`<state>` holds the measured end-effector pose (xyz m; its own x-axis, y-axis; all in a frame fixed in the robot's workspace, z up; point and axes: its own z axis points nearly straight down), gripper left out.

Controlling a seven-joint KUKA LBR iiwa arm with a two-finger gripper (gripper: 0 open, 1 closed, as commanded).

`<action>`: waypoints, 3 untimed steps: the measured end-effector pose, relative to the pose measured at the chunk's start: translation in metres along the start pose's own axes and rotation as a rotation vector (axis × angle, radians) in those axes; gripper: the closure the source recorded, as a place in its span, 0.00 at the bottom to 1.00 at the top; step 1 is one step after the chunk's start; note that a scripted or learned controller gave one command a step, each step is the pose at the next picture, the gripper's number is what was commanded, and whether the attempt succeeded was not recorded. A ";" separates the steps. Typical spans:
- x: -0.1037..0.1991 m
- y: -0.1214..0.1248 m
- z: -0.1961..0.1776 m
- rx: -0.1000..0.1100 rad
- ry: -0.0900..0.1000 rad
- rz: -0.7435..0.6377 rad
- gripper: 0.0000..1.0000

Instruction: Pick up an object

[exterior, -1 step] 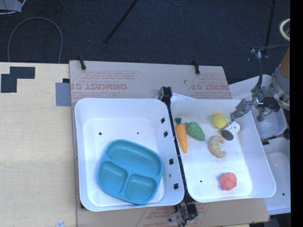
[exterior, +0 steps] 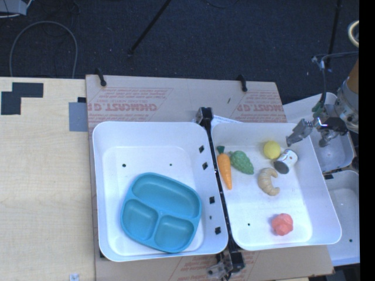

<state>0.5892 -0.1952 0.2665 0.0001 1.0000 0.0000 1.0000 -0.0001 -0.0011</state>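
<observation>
Gripper (exterior: 310, 130): over the right bin's (exterior: 304, 215) far right rim, fingers spread wide, holding nothing.
Right bin: carrot (exterior: 224, 170), green piece (exterior: 241, 162), yellow ball (exterior: 271, 150), croissant (exterior: 269, 181), pink lump (exterior: 282, 224).
Left bin (exterior: 111, 157): blue tray (exterior: 160, 211).

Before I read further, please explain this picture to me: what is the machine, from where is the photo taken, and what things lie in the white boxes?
The photo is taken by one fixed camera above a bench, looking down at a slant. The machine is a robot arm reaching in from the right; its two-finger gripper is above the right bin's far edge, and nothing shows between its fingers. The left bin holds a blue divided tray. The right bin holds a toy carrot, a green leafy piece, a yellow ball, a croissant, a pink lump and a small grey-and-white piece.
</observation>
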 end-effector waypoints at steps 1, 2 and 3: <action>0.009 -0.002 0.056 0.004 0.001 0.001 0.00; 0.015 0.003 0.102 0.003 0.001 -0.002 0.00; 0.018 0.007 0.143 0.001 -0.001 -0.004 0.00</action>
<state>0.5963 -0.1775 0.1233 -0.0036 1.0000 -0.0012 1.0000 0.0036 -0.0020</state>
